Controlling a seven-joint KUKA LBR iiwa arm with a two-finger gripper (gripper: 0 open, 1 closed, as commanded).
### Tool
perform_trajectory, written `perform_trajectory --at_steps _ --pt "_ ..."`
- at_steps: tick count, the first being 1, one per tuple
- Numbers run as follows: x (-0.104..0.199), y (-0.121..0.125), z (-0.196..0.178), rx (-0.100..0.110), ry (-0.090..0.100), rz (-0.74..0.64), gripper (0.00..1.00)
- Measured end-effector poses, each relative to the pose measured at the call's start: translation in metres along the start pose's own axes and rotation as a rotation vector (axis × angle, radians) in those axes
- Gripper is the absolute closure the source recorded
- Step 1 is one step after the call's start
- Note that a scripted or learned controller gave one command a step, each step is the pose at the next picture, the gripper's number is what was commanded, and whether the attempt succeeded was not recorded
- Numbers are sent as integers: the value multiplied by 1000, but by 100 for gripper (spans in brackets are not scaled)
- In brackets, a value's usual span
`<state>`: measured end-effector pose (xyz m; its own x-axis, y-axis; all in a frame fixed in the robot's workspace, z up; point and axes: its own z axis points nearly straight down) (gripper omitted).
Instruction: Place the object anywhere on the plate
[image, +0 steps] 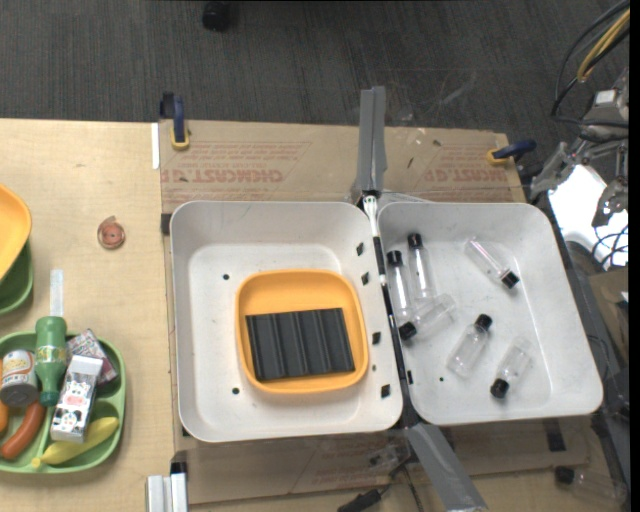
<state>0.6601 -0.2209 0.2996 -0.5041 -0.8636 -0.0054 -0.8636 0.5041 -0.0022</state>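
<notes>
An orange square plate (300, 284) sits in the middle of the left white bin (200, 300). A dark grey ridged rectangular object (300, 343) lies flat on the plate, well inside its rim. In the right white bin (560, 330) several clear vials with black caps lie scattered: two side by side near the left wall (417, 262), one at the back (493, 264), one in the middle (468, 345) and one near the front (510, 371).
A green tray of toy food and a bottle (60, 400) sits on the wooden bench at the left, with an orange bowl (10, 235) behind it. Clamps (176, 120) hold the cardboard at the back. Cables and equipment (595, 170) crowd the right edge.
</notes>
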Motion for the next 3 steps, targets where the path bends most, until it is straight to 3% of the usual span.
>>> perform_trajectory --at_steps 3 --pt "-4 2 -60 -2 -2 -855 0"
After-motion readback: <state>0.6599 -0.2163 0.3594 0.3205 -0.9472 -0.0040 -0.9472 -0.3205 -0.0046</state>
